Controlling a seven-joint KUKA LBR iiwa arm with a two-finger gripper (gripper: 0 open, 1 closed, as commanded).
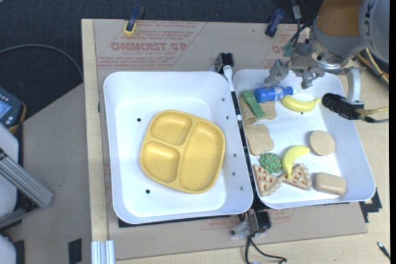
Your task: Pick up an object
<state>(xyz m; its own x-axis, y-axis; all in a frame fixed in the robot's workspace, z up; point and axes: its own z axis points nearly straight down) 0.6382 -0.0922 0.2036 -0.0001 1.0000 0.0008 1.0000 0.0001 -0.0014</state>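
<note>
The right bin (354,151) holds several toy foods. Among them are a blue bottle (273,94), a yellow banana (301,103), a green piece (250,101), a round cookie (322,143), a second banana (292,158), broccoli (270,162), two pizza slices (298,177) and a tan bread roll (329,183). My gripper (290,80) hangs open over the bin's far end, just above the blue bottle and the first banana. Its fingers (274,76) are spread, and nothing sits between them.
In the left bin (117,133) lies a yellow divided plate (182,150). A tan toast slice (260,139) sits near the divider between the bins. Clamps (131,23) and cables line the bench's far edge.
</note>
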